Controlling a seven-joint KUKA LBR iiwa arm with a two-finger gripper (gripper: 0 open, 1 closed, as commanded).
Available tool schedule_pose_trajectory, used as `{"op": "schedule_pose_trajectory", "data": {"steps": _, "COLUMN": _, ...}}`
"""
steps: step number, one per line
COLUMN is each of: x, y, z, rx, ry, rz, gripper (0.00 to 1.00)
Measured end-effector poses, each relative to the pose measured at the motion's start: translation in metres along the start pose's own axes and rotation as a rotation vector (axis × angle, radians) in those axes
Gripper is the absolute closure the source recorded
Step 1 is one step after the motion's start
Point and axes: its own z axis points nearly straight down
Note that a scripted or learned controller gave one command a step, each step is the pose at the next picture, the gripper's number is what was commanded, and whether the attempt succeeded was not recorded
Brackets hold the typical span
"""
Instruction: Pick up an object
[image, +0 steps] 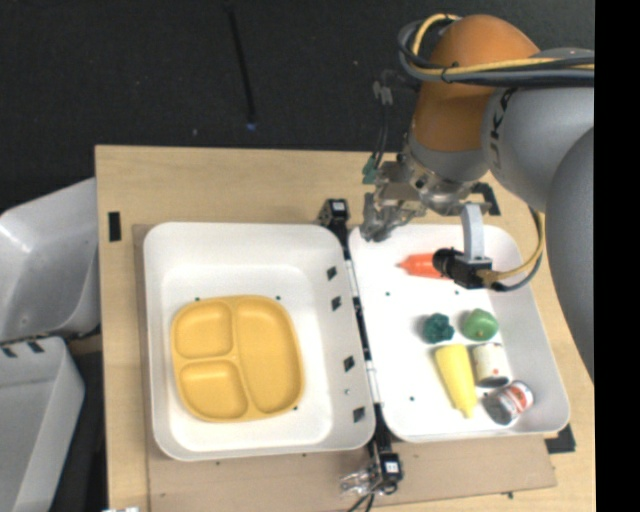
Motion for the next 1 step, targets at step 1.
{"op": "schedule_pose_trajectory", "data": {"steps": 1, "x": 0.0539, "y": 0.005, "z": -0.0051, "rx": -0.003, "ry": 0.001, "rz": -0.002, "gripper": 1.0}}
